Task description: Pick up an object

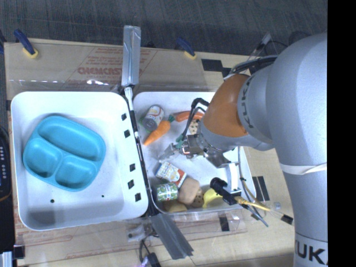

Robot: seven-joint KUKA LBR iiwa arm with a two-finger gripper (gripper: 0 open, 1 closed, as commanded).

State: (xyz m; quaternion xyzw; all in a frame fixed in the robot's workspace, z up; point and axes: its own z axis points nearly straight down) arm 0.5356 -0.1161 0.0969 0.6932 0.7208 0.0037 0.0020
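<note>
Hovering tool (181, 147), grip unclear, over one carrot (157, 132), perhaps two cans (154, 115); one blue tray (64, 152).

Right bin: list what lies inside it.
In the right bin: a carrot, a small can, a green cup, a brown block. The arm covers the bin's right part, hiding anything there.

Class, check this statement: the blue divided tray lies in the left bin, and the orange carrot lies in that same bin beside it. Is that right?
Not quite. The blue divided tray does lie in the left bin, but the orange carrot lies in the right bin, near its upper left corner among the other small items. The camera view shows this.
</note>
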